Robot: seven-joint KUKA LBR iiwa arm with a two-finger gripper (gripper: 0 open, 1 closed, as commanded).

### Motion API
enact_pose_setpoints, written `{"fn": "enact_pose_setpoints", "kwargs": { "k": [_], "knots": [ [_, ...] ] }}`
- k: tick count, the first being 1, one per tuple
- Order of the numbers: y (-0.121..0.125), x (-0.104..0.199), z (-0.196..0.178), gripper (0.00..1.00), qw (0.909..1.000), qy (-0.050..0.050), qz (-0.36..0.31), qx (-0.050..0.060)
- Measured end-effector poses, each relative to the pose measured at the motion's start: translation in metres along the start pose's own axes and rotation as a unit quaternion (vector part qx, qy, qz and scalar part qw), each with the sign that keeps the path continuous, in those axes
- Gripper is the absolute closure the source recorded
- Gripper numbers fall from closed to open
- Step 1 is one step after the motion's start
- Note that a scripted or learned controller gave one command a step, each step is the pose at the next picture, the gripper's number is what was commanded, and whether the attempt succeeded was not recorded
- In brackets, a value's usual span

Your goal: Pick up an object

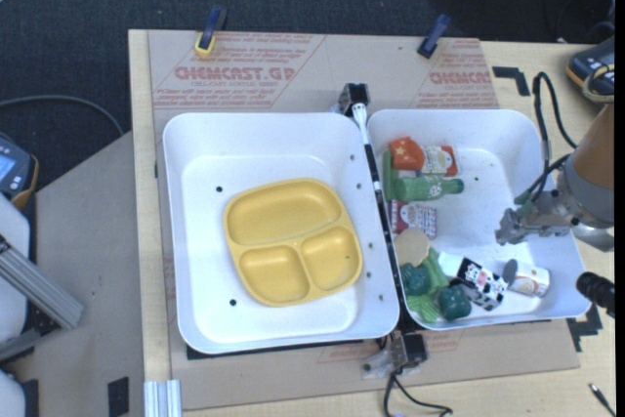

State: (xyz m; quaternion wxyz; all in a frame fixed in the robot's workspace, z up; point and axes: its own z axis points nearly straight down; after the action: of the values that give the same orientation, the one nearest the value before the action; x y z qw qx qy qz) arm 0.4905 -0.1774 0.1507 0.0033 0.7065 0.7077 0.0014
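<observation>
Gripper hovered over right bin, near its right wall; jaw state could not be told. Objects lay clustered along that bin's left and front: red-white packet, green bottle, green toys, cow figure. Yellow divided tray sat in left bin.

The bench is a brown board printed with red lettering, held at its far edge by a yellow clamp on the left and a blue clamp further right. Directly on it sit two shallow white bins, touching side by side: the left bin and the right bin.
</observation>
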Motion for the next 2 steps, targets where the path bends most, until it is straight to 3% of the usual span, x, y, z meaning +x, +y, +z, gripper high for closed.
{"fn": "enact_pose_setpoints", "kwargs": {
  "k": [1, 2],
  "knots": [
    [-0.002, 0.004, -0.062, 1.0, 1.0, 0.0, 0.0, -0.001],
    [-0.001, 0.004, -0.075, 1.0, 1.0, 0.0, 0.0, 0.001]
  ]
}}
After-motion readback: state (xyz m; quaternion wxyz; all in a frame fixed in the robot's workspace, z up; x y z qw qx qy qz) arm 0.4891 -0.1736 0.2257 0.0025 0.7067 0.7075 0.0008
